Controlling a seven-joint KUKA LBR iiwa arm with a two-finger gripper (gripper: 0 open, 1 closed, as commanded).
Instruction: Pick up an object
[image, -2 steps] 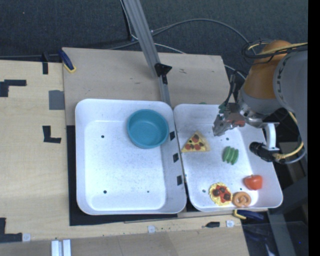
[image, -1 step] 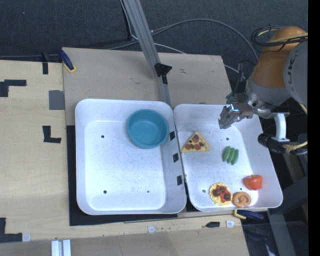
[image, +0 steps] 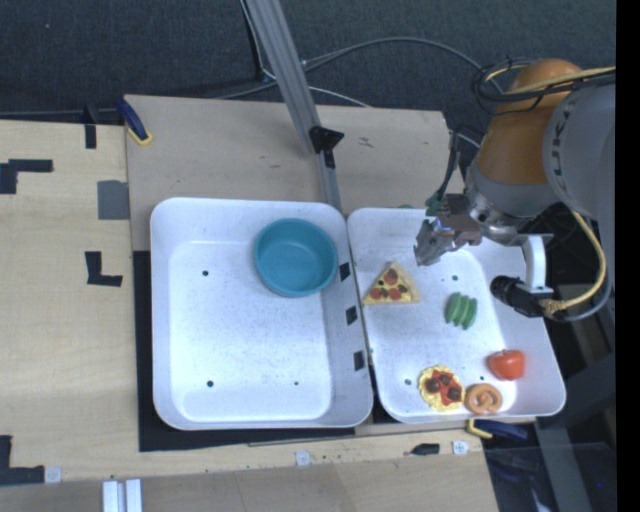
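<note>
1. I am hovering my gripper (image: 432, 250) over the upper part of the right bin (image: 535, 405), with nothing between the fingers; I judge this as the approach step, the pick not yet made.

2. From this slanted overhead view I cannot tell how wide the tool is standing, since the dark fingertips are blurring together against the bin floor.

3. I am treating the pizza slice (image: 391, 286) as the likeliest target: it is lying flat just below and to the left of my gripper, near the bin's left wall, apart from the fingers.

4. The slice is showing as a yellow triangle with red dots on top, its point aimed toward the gripper; it looks like a low, flat toy that will offer little height to pinch.

5. The next move, as I am reading it, calls for a short shift toward the slice, then a straight descent with the fingers set across its narrow sides.

6. Other candidates are waiting in the same bin: a green piece (image: 461, 309) toward the middle, a red piece (image: 507, 364) by the right side, and a round pizza (image: 440, 387) beside a pretzel-like ring (image: 484, 398) at the near edge.

7. A blue bowl (image: 294, 257) is sitting in the left bin (image: 190, 400), well apart from my arm.
</note>
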